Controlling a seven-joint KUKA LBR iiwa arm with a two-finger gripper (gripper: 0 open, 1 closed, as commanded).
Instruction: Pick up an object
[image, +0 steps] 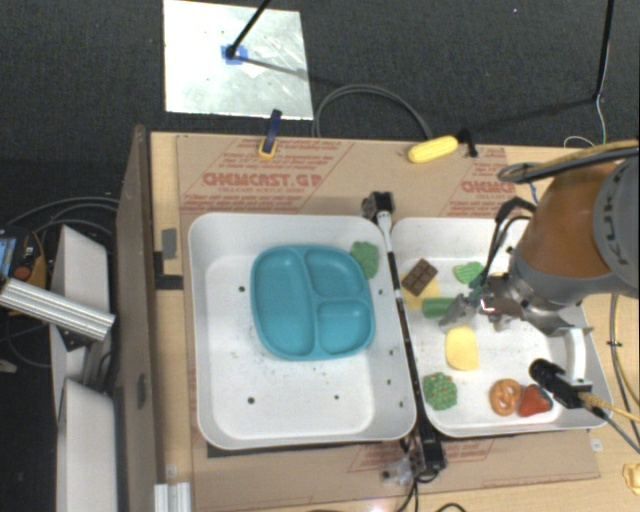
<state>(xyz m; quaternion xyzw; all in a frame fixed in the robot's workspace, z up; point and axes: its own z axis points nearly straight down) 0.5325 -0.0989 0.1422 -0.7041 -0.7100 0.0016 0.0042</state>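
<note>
hovering in the right white bin, my gripper is low, just above the pale yellow rounded piece at centre right. whether my jaws are spread i cannot tell. nothing is lifted yet; gripping and raising remain, i judge.

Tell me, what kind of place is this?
Probably a robot lab: a grey and orange arm reaches over two white bins on a bench, with a blue divided plate, toy food like a pretzel, and loose cables.
</note>
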